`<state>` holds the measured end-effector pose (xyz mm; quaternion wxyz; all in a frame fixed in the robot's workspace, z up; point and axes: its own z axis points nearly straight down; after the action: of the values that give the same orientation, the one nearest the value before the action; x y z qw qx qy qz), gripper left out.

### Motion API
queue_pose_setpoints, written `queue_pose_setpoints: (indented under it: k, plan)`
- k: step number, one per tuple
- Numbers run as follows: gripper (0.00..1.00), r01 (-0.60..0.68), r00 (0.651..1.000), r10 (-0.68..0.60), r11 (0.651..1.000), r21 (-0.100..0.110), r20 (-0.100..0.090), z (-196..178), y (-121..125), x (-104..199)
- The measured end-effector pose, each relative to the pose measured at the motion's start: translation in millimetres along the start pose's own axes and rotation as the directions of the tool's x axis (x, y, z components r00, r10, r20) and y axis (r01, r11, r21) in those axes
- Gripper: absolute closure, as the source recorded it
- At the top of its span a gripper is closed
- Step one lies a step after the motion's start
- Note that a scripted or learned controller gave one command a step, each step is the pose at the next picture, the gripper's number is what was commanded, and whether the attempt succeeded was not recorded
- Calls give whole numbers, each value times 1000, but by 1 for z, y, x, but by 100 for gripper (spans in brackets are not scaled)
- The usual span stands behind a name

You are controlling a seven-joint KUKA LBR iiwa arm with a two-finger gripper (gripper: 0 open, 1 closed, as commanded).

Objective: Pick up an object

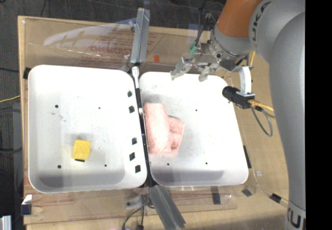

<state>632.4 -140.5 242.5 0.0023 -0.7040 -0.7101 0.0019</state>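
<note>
Pink, soft cloth-like object [162, 128]: lies in the right bin [218, 172], against that bin's left wall, beside the central divider [139, 120]. Open white floor to the cloth's right and toward the bin's far edge. Yellow block [81, 149]: well left of the cloth, in the left bin [46, 83], with bare floor all round it. Gripper [190, 70]: above the right bin's far rim, beyond the cloth and apart from it; fingers spread, nothing between them. Arm [275, 31]: enters from the right, wrist bent leftward.
</note>
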Motion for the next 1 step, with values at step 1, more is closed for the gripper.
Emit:
queue_pose_setpoints:
  k: [1]
  plan:
    - [0,-31,1000,31,1000,-2,0,151,6,-11]
